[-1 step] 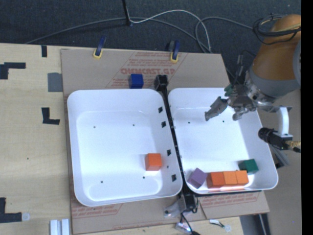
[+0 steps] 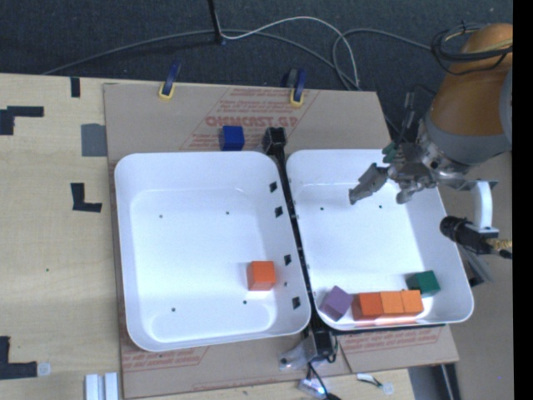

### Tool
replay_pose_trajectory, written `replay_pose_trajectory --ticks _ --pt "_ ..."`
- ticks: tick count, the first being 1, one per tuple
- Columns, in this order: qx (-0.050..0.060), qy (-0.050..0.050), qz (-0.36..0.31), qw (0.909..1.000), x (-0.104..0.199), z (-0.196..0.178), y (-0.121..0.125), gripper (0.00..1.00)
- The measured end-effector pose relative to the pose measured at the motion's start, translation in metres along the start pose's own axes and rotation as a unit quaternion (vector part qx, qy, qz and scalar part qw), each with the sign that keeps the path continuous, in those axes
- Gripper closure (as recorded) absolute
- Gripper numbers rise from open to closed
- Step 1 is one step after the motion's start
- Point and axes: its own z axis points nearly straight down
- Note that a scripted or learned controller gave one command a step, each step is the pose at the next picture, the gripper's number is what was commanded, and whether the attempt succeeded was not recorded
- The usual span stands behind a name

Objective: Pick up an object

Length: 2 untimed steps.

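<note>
While gripper [image 2: 385,187] hangs spread, nothing between fingers, we note dark carpet [image 2: 100,15] behind; cardboard sheet [image 2: 250,119], glossy white bins [image 2: 200,167] below; orange cube [image 2: 261,275] far left.

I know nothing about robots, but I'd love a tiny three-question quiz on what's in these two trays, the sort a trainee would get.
1. True or false: the orange cube lies in the left bin.
2. Which object sits nearest the right bin's near-right corner? A) purple block B) green block C) blue block
3. Fill in: the pincer hovers over the ____ bin, with nothing between its fingers.

Key
1. True.
2. B. The blue block sits on the cardboard behind the bins; the purple block lies left of the long orange block.
3. Right.
</note>
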Motion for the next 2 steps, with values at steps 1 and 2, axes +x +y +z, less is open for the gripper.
replay_pose_trajectory --ticks 1,2 --pt "0.003 0.0 0.0 1.0 -0.002 0.062 -0.005 0.0" --pt "0.001 0.0 0.0 1.0 0.005 0.121 -0.001 0.0"
